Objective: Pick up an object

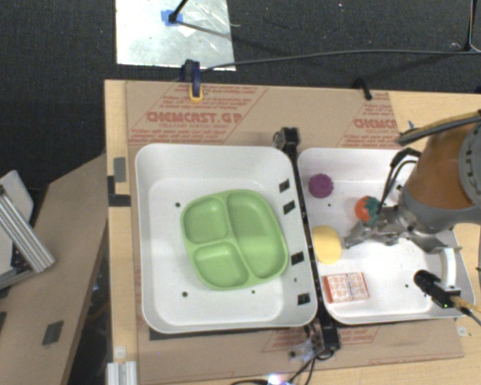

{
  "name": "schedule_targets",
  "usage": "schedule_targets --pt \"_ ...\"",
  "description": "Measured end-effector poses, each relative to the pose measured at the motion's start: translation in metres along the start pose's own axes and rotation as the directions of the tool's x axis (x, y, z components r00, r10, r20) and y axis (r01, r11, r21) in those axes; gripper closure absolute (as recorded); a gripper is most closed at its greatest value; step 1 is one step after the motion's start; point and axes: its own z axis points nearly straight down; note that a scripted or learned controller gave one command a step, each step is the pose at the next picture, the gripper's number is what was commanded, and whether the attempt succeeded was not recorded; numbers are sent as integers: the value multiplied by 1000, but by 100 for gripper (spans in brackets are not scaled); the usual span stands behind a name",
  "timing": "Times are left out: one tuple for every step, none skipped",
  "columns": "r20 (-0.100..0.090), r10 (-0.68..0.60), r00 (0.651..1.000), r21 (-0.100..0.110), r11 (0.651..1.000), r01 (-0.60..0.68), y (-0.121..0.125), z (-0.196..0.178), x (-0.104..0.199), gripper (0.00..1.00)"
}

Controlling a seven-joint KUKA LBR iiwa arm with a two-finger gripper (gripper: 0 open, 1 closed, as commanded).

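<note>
Seen from above at a slant: two shallow white bins sit side by side on a bench covered with brown cardboard.

The left bin holds one thing, a pale green plate with three compartments. It lies flat near the bin's middle.

The right bin holds four small things. A purple ball lies at the far left. A small orange and teal piece lies to the right of the ball and slightly nearer. A yellow lump rests against the bin's left wall, about halfway along it. A flat red and white packet lies near the front left corner.

The grey arm, with its orange band, reaches in from the right and hangs low over the right bin. The gripper points left. Its tip is just beside the yellow lump's right side and just nearer than the orange and teal piece. At this angle I cannot tell whether the gripper is spread or closed, and nothing can be seen held in it.
</note>
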Motion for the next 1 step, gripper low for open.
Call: schedule_targets --pt "1 0 1000 -3 1000 0 1 -12 0 100"
